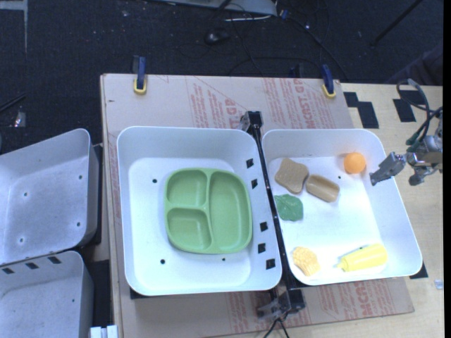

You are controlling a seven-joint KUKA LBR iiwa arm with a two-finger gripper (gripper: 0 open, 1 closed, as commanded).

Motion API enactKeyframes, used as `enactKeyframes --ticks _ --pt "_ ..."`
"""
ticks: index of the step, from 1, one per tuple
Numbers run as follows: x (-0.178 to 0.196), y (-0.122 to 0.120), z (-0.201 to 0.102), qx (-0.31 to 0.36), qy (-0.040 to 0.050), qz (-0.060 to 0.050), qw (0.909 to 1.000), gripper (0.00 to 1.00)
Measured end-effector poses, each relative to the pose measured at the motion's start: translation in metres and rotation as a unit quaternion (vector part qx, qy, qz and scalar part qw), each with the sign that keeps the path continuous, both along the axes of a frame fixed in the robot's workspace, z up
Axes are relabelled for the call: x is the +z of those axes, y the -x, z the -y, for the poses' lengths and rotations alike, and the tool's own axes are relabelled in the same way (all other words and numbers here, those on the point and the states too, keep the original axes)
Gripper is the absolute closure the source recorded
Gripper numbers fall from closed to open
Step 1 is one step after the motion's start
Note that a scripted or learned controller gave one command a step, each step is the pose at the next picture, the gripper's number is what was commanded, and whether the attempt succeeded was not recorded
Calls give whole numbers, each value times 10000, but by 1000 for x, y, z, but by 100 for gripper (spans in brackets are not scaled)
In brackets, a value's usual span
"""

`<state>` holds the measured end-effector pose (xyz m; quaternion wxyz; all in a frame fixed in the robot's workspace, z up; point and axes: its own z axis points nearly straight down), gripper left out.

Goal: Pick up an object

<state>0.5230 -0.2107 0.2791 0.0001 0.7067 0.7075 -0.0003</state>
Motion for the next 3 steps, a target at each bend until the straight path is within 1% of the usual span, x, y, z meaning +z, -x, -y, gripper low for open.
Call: enactKeyframes --ticks 1,3 --pt "-46 2 -8 -5 -9 -19 10000 0" --pt "-164 4 7 -13 -9 -22 10000 0"
